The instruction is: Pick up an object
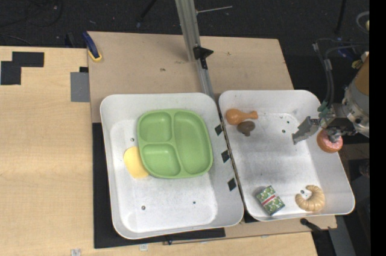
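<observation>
- Two shallow white bins sit side by side on a wooden worktop [241, 62], dark floor beyond.
- Left bin [114, 188]: a green divided plate [175, 144] with a yellow object [134, 163] tucked against its left edge.
- Right bin [274, 155]: an orange gourd-shaped toy [240, 115] and brown lump [246, 127] near the far-left corner; a green packet [269, 200] and croissant [311, 198] along the near edge.
- At the right rim, the hand [316, 128] hovers; whether its fingers are parted cannot be told. A pink doughnut-like object [330, 141] lies just beside it.

Even overhead light fell on the bench [48, 146]; white bins [175, 212] glared slightly, shadows stayed soft and short, background lay dark, focus mildly soft throughout.
</observation>
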Action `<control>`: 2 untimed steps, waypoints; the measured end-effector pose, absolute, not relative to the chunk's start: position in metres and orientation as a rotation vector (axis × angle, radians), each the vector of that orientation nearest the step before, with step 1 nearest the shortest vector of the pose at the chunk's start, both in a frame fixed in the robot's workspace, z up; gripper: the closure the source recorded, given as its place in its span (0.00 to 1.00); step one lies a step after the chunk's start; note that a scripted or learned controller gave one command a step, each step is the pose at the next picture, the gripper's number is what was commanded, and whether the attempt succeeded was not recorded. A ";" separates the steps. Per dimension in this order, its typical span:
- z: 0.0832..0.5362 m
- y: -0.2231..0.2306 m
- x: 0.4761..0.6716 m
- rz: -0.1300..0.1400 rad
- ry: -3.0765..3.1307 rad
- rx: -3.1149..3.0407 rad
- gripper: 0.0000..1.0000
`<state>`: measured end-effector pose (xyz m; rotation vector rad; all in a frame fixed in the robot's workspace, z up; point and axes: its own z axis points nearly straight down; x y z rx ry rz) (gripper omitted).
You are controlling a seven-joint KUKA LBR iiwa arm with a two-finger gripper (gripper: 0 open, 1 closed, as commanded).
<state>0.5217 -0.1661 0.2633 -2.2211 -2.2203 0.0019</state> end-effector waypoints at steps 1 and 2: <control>0.210 -0.174 0.514 0.007 -2.215 -2.217 0.00; 0.148 -0.179 0.516 0.006 -2.216 -2.216 0.00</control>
